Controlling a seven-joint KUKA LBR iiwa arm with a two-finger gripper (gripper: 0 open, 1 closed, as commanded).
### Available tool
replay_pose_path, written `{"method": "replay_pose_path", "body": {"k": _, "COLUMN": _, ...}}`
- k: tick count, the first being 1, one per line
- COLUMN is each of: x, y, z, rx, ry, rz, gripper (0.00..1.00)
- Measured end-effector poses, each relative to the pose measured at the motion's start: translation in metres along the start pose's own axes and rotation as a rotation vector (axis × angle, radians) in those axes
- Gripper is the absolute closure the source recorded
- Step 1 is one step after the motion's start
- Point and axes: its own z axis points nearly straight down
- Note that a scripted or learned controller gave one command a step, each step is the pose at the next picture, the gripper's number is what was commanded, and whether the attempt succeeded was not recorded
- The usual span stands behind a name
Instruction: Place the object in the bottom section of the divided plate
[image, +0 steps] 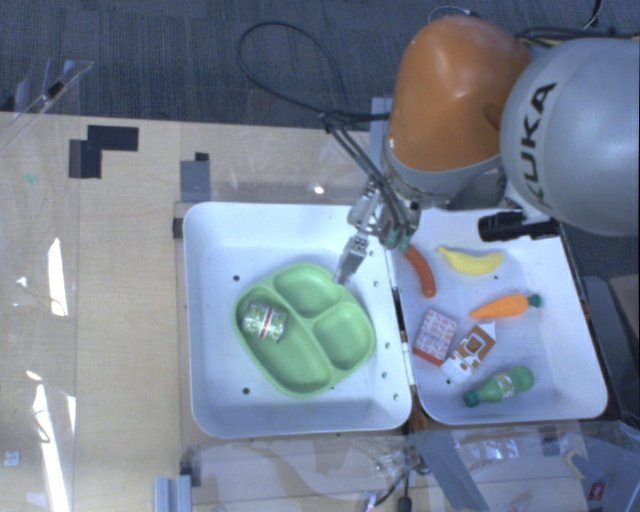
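Can (264, 320) lies in green divided plate (345, 350) inside left white bin (215, 240); tool (352, 262) above, grip state unclear

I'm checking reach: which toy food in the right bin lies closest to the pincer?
The red sausage: it lies at that bin's upper left, just below and right of the pincer. The banana, carrot and bottle lie farther right or lower.

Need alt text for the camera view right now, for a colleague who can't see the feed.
A small can lies in the left section of a green divided plate in the left white bin, with the gripper hanging at the plate's upper edge. The right bin holds a banana, sausage, carrot, two small cartons and a green bottle.
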Motion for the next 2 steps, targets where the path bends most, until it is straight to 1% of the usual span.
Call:
{"method": "replay_pose_path", "body": {"k": 1, "x": -0.009, "y": -0.023, "z": -0.04, "rx": 0.0, "ry": -0.001, "rz": -0.072, "gripper": 0.0}}
{"method": "replay_pose_path", "body": {"k": 2, "x": 0.016, "y": -0.035, "z": -0.102, "rx": -0.001, "ry": -0.003, "rz": -0.236, "gripper": 0.0}}
